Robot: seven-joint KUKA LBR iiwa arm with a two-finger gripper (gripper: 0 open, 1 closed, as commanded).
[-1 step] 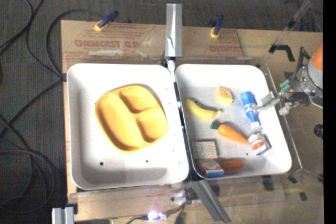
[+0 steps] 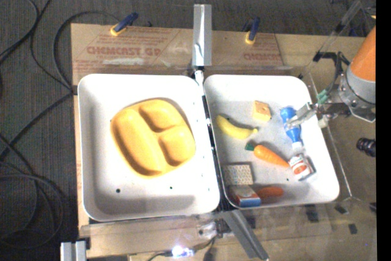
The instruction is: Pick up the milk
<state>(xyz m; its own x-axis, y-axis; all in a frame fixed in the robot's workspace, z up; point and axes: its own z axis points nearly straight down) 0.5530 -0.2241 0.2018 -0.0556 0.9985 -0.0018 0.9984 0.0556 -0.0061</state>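
The milk [image 2: 301,166], a small white container with a red label, lies near the right wall of the right bin [image 2: 317,192]. Its narrow top end points up the view toward the gripper. My gripper [image 2: 292,122] reaches in from the right over the right bin's upper right part, with its blue tip just above the milk's top end in the image. Nothing can be seen held in it. The grey arm with its orange band [image 2: 368,58] stands at the right edge.
The right bin also holds a carrot [image 2: 269,156] just left of the milk, a banana [image 2: 234,127], a yellow-orange block [image 2: 261,110], a waffle-like square [image 2: 239,173], a red-and-blue box [image 2: 247,197] and a red sausage [image 2: 270,192]. A yellow divided plate [image 2: 153,136] lies in the left bin [image 2: 91,192].
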